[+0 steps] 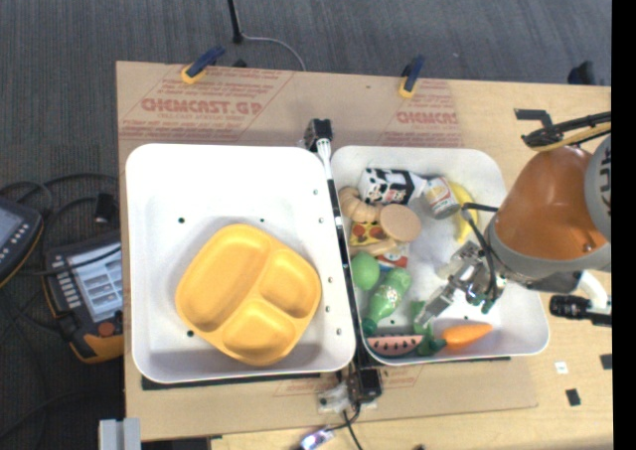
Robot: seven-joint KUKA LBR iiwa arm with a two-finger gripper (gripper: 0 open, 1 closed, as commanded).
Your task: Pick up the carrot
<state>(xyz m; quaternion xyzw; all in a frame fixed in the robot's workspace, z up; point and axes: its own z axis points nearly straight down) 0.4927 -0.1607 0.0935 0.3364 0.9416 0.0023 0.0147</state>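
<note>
Carrot (466, 335) lies at the right bin (517, 339) near edge, between watermelon slice (396, 345) and bin corner. Gripper (437, 305) sits just above-left of it, angled down-left; finger state can't be told. Arm reaches in from right, orange band (542, 205) over bin's right side. Yellow tray (248, 291) in left bin (159, 190).

Arm (556, 215): broad glossy orange band, rounded, with grey housing just behind it. Claw (437, 307): small silver-grey metal assembly with dark joints, thin dark cable looping above it. A white and black fitting sits behind the claw, under the grey housing.
</note>
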